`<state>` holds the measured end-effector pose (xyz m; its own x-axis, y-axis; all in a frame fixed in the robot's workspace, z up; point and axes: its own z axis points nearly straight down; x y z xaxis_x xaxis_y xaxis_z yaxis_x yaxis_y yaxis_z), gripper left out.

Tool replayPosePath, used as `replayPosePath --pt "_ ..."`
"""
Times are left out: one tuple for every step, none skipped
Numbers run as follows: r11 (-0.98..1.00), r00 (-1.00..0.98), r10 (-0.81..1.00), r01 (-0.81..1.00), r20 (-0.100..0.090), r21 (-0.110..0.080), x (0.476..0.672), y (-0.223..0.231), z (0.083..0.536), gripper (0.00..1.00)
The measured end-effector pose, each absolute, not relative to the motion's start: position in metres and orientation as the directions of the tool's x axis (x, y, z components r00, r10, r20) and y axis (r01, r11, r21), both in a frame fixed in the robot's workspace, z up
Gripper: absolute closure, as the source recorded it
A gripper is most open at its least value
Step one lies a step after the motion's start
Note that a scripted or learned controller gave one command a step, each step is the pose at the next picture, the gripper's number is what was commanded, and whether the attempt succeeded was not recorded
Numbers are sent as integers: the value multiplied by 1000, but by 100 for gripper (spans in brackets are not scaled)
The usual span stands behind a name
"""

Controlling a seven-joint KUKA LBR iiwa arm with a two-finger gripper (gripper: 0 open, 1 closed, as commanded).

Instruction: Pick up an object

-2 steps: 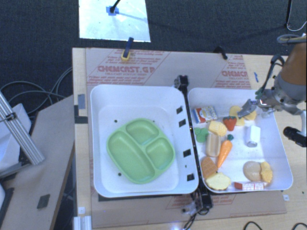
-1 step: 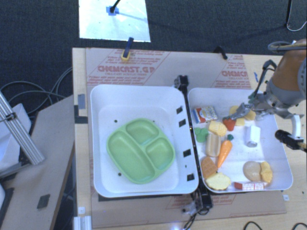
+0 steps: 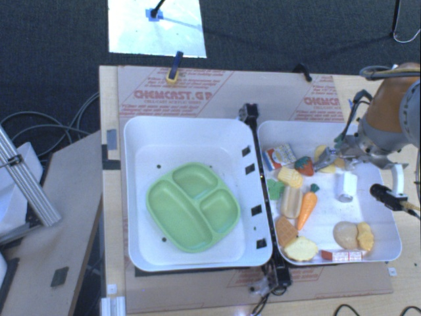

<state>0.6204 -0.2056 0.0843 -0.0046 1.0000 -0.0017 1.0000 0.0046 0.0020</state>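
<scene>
Since the task names no single object, the likeliest candidates are the toy foods in the right bin, and the nearest to the gripper are the yellow piece and the red-and-orange piece at the bin's upper middle. The gripper sits just beside the yellow piece, reaching in from the right with the arm above the bin's far corner; whether the claw is open, closed or gripping anything cannot be told from this view. The carrot lies below and to the left, its long axis running from upper right to lower left. A white cylinder stands just below the gripper. Bare floor opens to the right of the carrot, while the left wall of the bin crowds the packet and corn. The left bin holds a green divided plate, well apart
</scene>
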Motion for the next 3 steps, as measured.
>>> replayPosePath --pt "6 -6 1000 1000 -3 7 622 -206 97 100" --pt "4 -4 1000 1000 -2 6 622 -206 141 100" --pt "6 -6 1000 1000 -3 9 625 -206 207 100"
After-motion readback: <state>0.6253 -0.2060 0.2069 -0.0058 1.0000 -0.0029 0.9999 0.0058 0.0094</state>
